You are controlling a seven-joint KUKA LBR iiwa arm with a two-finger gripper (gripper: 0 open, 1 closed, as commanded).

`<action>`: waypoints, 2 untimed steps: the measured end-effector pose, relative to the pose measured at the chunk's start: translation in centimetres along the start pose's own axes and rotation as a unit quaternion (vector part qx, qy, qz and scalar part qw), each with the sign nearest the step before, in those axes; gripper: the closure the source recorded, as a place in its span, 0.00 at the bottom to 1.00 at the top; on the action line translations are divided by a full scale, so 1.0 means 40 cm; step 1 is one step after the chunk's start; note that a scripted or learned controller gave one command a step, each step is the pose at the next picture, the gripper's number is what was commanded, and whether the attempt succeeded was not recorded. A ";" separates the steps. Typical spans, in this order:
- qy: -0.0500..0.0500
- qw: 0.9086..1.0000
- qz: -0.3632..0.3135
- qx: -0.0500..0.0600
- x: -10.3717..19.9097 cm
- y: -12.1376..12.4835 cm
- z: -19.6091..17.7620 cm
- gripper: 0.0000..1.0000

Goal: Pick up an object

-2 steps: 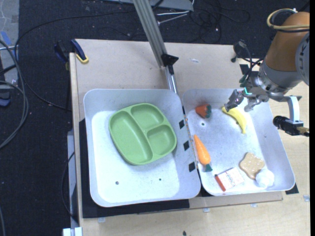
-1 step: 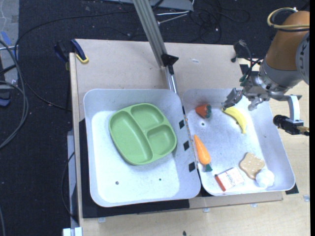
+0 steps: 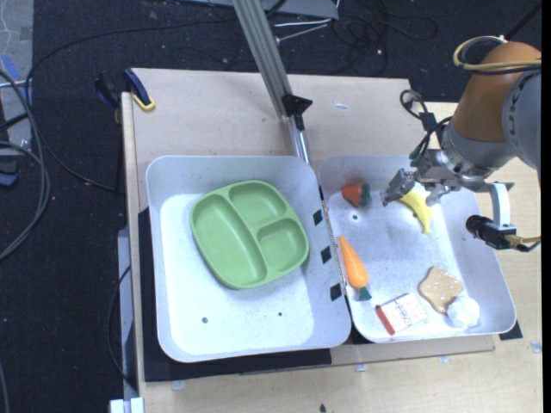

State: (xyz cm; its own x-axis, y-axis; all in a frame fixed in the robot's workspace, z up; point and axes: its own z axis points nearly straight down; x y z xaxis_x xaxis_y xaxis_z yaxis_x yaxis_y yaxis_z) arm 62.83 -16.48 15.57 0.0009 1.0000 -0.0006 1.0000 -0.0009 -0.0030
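Yellow banana [image 3: 417, 209] lying under the tool [image 3: 415, 188]; grip state unclear, nothing lifting yet, pick pending.

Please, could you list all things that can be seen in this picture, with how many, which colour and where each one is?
bins: 2, white, side by side on the bench
divided plate: 1, green, in the left bin
banana: 1, yellow, far part of the right bin, just under the claw
strawberry: 1, red with green top, far left corner of the right bin
carrot: 1, orange, along the left wall of the right bin
bread slice: 1, tan, near right part of the right bin
small box: 1, red and white, near edge of the right bin
round object: 1, white, near right corner of the right bin
arm: 1, grey with orange band, reaching in from the right
claw: 1, dark, over the banana
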 end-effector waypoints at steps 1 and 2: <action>0.000 1.000 0.000 0.000 -0.011 0.004 0.111 0.00; 0.000 1.000 0.000 -0.001 -0.010 0.004 0.160 0.00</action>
State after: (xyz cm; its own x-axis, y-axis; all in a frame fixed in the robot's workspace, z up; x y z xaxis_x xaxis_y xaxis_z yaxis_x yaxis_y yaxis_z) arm 62.99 -16.88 9.18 0.0005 1.0000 -0.0009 1.0000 -0.0005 -0.0010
